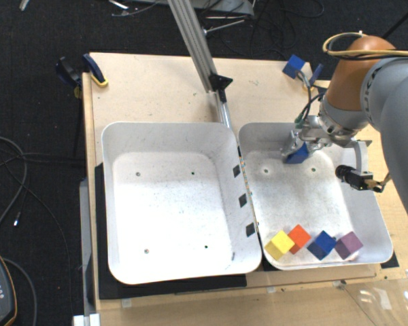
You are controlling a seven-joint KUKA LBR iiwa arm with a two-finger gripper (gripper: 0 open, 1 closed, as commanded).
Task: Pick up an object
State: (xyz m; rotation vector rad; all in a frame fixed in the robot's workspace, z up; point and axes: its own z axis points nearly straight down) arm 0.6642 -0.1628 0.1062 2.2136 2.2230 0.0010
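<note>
No readable labels or brand marks anywhere; black tabs on the divider between the bins are too small to read. Nearest row, along the front wall of the right shallow white plastic bin [367, 216]: small yellow cube [279, 244], orange cube [299, 236] touching it, blue cube [321, 244], purple cube [348, 245], all close together. Left shallow white plastic bin [122, 148] just beside it shows only dark specks on its floor. Farther back in the right bin, another small blue block [298, 153] sits between the fingers of the pincer [300, 145], tilted; pincer looks closed narrow on it, though whether the block is lifted off the bin floor or resting on it is hard to tell. Grey arm with orange band [357, 80] is cut off at the right edge, wrist cabling partly hiding the pincer body. Beyond the bins, on the tan wooden bench [156, 87]: a blue block-shaped fitting [294, 65] with wires, a blue-and-yellow clamp [92, 70] at the left corner, and a slanted aluminium rail [190, 32] cut off by the top.
</note>
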